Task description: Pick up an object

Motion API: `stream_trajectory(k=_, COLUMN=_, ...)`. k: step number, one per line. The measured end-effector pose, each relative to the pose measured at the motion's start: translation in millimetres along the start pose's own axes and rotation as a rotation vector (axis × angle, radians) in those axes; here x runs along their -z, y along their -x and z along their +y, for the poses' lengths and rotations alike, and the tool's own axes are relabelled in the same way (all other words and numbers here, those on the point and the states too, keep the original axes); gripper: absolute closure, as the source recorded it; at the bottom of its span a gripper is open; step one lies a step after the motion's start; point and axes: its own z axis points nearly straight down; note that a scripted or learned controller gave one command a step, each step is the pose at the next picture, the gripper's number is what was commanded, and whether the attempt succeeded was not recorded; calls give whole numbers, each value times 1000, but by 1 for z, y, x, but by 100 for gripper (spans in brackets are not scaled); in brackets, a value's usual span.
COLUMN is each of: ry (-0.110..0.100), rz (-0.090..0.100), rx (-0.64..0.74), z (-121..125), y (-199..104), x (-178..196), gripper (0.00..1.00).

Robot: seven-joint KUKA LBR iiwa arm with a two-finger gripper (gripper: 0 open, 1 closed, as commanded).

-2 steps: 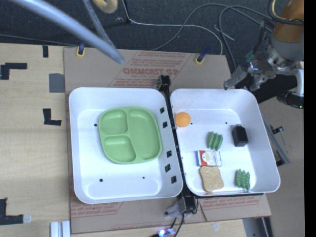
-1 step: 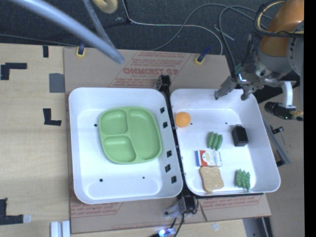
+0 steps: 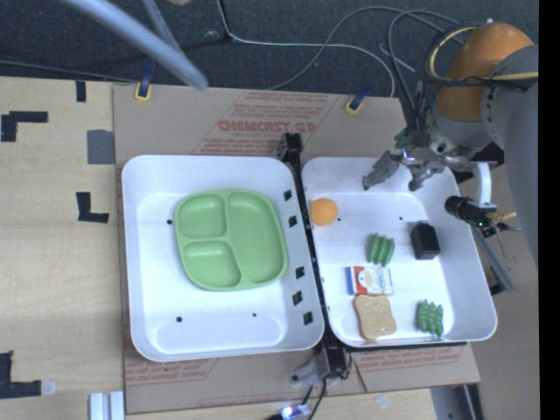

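Hovering over the right bin (image 3: 455, 322) at its 1 o'clock corner, the gripper (image 3: 400, 176) has fingers spread, released, nothing between them. Arm enters from 3 o'clock, orange band up top. Right bin contents: orange ball (image 3: 324, 212) at 10 o'clock near the divider, green pods (image 3: 381, 249) at center, black block (image 3: 425, 240) just at 3 o'clock of the pods, apart from them. Carton (image 3: 368, 280) at 6 o'clock of the pods, toast (image 3: 375, 317) touching the carton's lower edge, green veg (image 3: 430, 317) at 5 o'clock corner, apart from the toast. Left bin (image 3: 149, 322) holds a green tray (image 3: 231, 239), three compartments, roughly centered. Both bins sit on cardboard (image 3: 254, 121) on the table (image 3: 52, 269).
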Motion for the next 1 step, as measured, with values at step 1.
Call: stream_trajectory(k=1, ry=-2, rz=0, rx=-1, z=-3, y=4, x=-64, gripper=0)
